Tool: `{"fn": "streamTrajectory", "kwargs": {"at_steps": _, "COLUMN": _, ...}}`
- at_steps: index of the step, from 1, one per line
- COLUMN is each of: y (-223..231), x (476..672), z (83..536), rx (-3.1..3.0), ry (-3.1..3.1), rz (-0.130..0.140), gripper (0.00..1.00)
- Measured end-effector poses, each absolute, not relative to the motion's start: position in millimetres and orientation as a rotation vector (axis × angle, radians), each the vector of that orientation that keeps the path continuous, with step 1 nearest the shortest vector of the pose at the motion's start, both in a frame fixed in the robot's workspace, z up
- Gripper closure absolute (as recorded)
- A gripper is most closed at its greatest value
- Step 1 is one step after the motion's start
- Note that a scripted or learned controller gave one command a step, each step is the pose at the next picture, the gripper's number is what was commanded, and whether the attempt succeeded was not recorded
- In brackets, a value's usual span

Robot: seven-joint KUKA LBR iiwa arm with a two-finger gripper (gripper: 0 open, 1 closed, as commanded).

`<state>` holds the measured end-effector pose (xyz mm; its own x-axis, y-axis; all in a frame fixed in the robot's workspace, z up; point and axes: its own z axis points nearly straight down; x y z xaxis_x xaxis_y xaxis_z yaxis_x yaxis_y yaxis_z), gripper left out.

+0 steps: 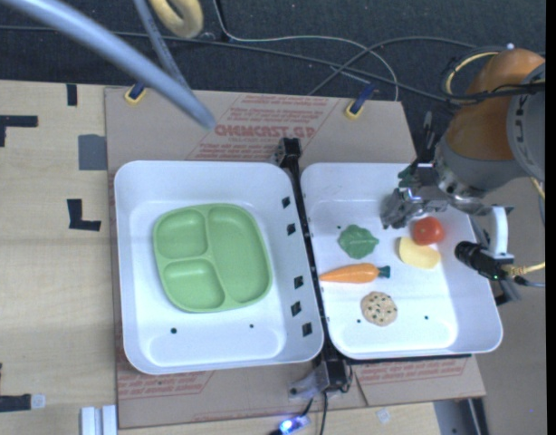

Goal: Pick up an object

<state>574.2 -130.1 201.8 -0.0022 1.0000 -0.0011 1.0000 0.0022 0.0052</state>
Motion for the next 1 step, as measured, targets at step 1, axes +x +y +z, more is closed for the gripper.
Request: {"fn": "streamTrajectory", "kwargs": {"at_steps": 1, "y": -129.7, "x": 574.6, "z": 218.6, "rx": 2.220, "ry": 2.223, "rz": 0.001, "gripper": 1.00}}
